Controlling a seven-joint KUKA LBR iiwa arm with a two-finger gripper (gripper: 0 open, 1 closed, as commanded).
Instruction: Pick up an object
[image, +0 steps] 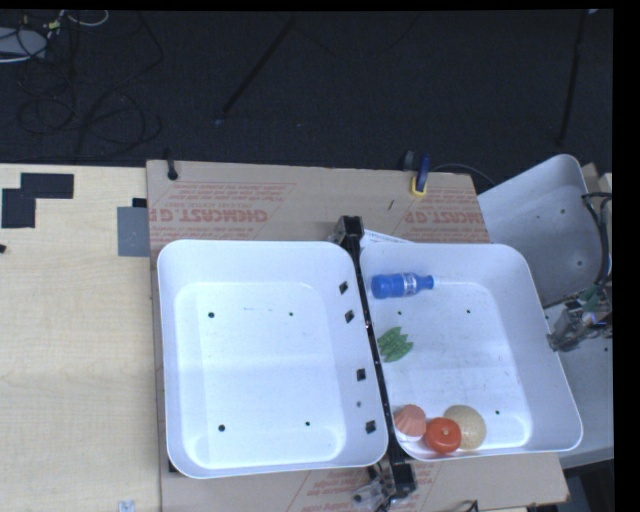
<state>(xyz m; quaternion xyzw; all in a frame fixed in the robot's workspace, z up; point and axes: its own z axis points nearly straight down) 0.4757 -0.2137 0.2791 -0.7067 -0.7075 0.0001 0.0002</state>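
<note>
Surveying stock: right bin (520, 300) holds a blue bottle (402, 285) near its far wall, a green scrap (394, 345) by the divider, and three round pieces, pink (409, 421), red (443, 434), tan (466, 424), touching in the near corner. Left bin (250, 262) bare. Nothing lifted; whole pick remains. Jaws' state: cannot tell.

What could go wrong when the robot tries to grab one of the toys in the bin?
The three round toys, the red one among them, sit packed together in the right bin's near corner, so the walls and neighbours may block a grab. The blue bottle lies on its side and might roll away. The green piece looks flat and hard to pinch.
</note>
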